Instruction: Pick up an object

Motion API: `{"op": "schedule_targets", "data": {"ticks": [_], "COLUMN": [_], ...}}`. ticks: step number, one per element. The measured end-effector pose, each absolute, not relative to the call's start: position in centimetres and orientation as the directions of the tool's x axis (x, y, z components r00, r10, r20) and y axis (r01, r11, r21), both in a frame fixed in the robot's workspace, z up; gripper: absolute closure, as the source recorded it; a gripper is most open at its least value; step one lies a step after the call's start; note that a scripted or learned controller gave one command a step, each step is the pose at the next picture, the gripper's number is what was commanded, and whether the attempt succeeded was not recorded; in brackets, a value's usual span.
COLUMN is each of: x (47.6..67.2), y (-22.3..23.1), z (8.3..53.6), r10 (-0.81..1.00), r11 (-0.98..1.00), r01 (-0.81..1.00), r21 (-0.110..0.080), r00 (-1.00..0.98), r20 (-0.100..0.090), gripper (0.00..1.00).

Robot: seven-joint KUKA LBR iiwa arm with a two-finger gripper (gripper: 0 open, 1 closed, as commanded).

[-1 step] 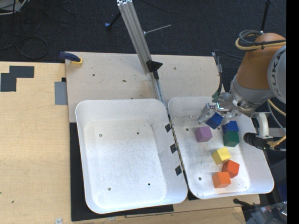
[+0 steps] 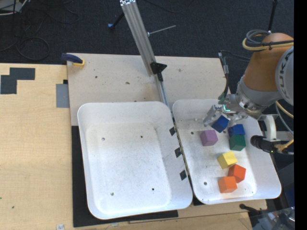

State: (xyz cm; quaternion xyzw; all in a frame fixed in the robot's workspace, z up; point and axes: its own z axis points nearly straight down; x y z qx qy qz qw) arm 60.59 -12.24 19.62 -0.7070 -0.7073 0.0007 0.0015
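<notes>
Seven small blocks in the right bin point(image 2: 268, 188), all in its right half: a tilted blue cube point(image 2: 220, 124) farthest back, a second blue cube point(image 2: 237, 130) beside it, just above a dark green cube point(image 2: 237, 142). Purple cube point(image 2: 208, 137) lying to the left; yellow cube point(image 2: 227, 159), red-orange block point(image 2: 238, 172) and orange cube point(image 2: 227, 184) clustered nearer the front.

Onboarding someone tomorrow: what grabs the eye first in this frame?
The cluster of coloured blocks in the right bin: purple block, yellow block, two orange ones near the front. Next, the arm's orange band at right, with the hand low beside a blue block.
</notes>
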Motion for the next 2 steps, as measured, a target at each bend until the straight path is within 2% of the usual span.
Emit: {"op": "schedule_targets", "data": {"ticks": [1,2], "x": [60.6,60.7], "y": [-12.0,-12.0], "z": [13.2,9.1], "r10": [1.000,1.000], "r11": [0.000,-0.001], "r01": [1.000,1.000], "r21": [-0.010,-0.001], "r00": [0.000,0.001], "r20": [0.002,0.000], "gripper": [0.00,0.00]}}
